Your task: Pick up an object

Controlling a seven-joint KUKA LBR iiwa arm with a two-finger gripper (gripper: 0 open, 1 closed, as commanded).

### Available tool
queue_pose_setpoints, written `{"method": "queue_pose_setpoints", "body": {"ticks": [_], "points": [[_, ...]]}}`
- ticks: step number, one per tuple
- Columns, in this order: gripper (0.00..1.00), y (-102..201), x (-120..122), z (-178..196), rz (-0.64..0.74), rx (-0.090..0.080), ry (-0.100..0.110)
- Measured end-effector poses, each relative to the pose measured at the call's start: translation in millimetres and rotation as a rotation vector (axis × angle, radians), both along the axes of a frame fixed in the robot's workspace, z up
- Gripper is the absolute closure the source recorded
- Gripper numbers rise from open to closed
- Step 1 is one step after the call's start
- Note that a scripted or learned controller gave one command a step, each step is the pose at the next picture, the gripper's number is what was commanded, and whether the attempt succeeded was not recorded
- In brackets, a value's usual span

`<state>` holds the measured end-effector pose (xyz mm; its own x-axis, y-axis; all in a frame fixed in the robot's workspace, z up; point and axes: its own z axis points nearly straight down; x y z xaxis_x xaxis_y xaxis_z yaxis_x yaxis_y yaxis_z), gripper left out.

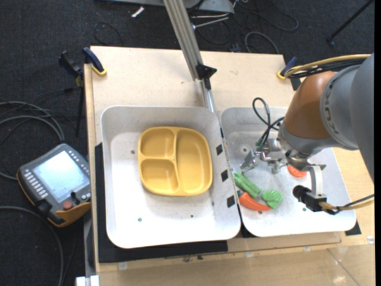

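Tool [257, 158]: fingers unclear; arm [324, 109] hides bin.

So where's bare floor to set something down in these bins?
Left bin: white floor all around the yellow divided plate, widest along the near edge. Right bin: crowded; green toy, orange pieces and the gripper fill the middle.

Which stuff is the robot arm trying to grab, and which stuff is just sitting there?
For the job:
gripper
green toy
orange toy
red-orange thing, partly hidden under the arm
right bin

Just lying about:
yellow divided plate
left bin
hand-held controller
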<state>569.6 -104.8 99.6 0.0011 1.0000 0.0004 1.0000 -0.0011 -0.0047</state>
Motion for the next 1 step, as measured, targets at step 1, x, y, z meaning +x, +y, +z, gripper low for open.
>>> {"method": "queue_pose_setpoints", "body": {"ticks": [1], "points": [[1.00, -0.1, 1.3, 13.3, 0.000, 0.000, -0.005]]}}
